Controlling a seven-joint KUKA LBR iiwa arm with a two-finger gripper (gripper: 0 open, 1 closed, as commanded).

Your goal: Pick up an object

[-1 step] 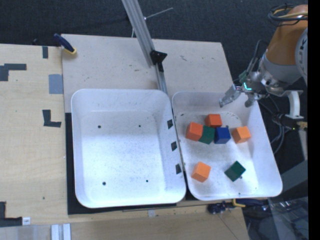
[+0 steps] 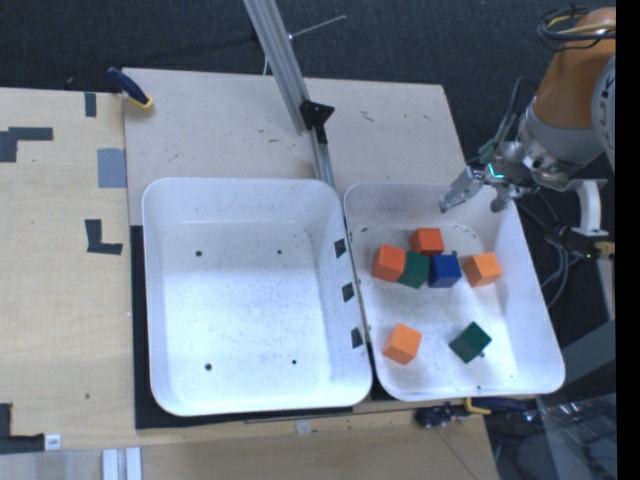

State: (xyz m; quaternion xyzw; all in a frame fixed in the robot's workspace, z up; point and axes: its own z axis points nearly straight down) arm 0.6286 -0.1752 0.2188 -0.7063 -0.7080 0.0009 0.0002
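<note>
Camera view, one slanted look down: we find the gripper at the upper right of the frame, hanging over the far rim of the right bin, with its jaws apart and nothing between them. No object is taken yet, so by our reading the step in hand is the approach and the choice of target. All candidates lie in the right bin. A cluster sits mid-bin: an orange cube at the top, below it a second orange cube, a green cube and a blue cube pressed in a row, touching or nearly so. A third orange cube lies just beside the blue one, toward the right wall. Lower in the frame, well apart from the cluster and from each other, sit a lone orange cube and a lone green cube. The left bin holds none of them. Our judgement: the lone cubes are the safer picks, since the jaws would have free room on both sides; in the cluster a finger would likely land on a neighbour. We would line the jaws square to two flat faces, centre over the cube, descend straight, and close only once low enough to grip its sides. The lone green cube looks turned, so wrist rotation may be needed.
</note>
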